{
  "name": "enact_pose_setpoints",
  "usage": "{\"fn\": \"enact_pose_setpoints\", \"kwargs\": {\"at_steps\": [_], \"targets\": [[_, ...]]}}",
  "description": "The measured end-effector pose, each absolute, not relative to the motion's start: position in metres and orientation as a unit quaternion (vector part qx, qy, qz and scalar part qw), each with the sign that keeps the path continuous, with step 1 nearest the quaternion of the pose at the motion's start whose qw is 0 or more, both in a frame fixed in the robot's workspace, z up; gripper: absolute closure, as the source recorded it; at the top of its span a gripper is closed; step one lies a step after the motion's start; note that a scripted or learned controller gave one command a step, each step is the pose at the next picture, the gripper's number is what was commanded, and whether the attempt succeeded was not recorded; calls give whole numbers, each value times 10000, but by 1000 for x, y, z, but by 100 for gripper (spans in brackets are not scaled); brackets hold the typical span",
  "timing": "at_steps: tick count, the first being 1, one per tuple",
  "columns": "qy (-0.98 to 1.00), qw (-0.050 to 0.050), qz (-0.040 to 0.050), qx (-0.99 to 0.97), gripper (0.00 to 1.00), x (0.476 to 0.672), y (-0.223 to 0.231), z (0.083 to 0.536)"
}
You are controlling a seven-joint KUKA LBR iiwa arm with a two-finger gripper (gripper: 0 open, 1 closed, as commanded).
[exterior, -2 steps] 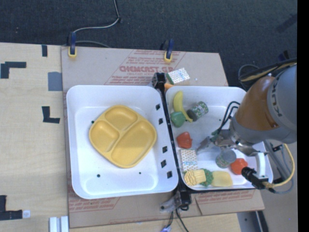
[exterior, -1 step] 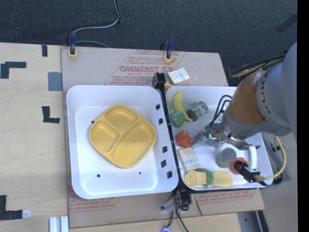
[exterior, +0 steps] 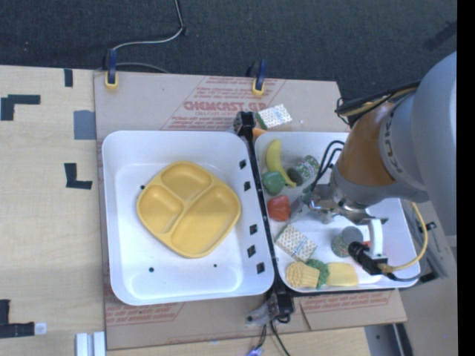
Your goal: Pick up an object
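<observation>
Bins: two, white, side by side, left bin and right bin.
Left bin: one yellow divided plate.
Right bin: one banana; one green pepper-like piece; one red tomato-like piece; two checkered packets; one corn cob; one pale yellow block; one small green piece.
Far of the bins, on the cardboard: one patterned packet; two clamps.
</observation>
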State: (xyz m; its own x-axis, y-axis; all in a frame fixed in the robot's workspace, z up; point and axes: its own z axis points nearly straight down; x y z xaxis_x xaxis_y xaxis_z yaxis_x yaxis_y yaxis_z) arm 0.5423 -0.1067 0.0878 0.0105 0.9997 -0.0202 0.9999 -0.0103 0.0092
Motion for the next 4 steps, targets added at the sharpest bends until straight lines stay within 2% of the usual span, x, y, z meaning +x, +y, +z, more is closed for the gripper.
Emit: {"fn": "enact_pose_setpoints", "kwargs": {"at_steps": [1, 2, 3, 4], "targets": [[7075, 26, 5, 7067, 0, 601, -99, 86], [7078, 21, 11, 7064, 100, 601, -98, 97], [7074, 17, 2, 7068, 100, 633, -95, 87], [7070, -2, -7, 7072, 100, 535, -104, 139]]}}
